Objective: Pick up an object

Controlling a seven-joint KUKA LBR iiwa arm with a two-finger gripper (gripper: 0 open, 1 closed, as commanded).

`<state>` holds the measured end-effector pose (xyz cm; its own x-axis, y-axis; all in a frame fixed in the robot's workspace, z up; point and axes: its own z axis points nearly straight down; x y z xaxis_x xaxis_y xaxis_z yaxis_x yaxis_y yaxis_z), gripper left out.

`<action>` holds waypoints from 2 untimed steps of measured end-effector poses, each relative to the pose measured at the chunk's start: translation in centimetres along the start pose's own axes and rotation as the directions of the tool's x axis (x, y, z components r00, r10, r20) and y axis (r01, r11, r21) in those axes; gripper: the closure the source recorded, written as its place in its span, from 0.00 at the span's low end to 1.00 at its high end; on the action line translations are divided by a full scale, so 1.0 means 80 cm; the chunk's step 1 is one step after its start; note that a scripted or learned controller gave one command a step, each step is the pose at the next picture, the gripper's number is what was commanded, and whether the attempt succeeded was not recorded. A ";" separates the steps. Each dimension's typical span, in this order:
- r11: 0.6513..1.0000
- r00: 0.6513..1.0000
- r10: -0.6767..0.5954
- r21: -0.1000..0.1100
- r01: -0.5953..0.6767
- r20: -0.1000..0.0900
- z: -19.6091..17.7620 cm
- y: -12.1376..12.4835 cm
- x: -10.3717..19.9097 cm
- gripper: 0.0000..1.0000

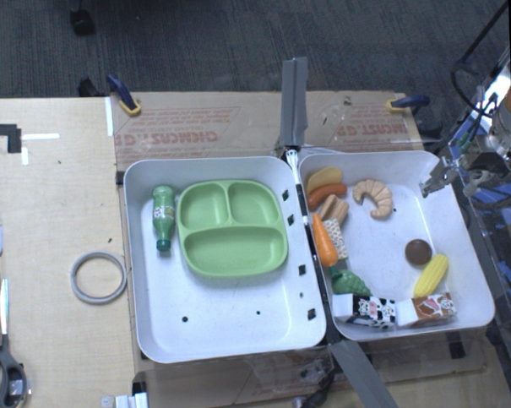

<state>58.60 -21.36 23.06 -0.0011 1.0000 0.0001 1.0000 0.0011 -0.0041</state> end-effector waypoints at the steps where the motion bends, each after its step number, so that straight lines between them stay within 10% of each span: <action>1: 0.881 0.881 -0.472 -0.002 0.472 0.001 0.029 0.025 0.042 0.00; 2: 0.905 0.905 -0.426 -0.005 0.426 0.002 0.170 0.083 0.061 0.00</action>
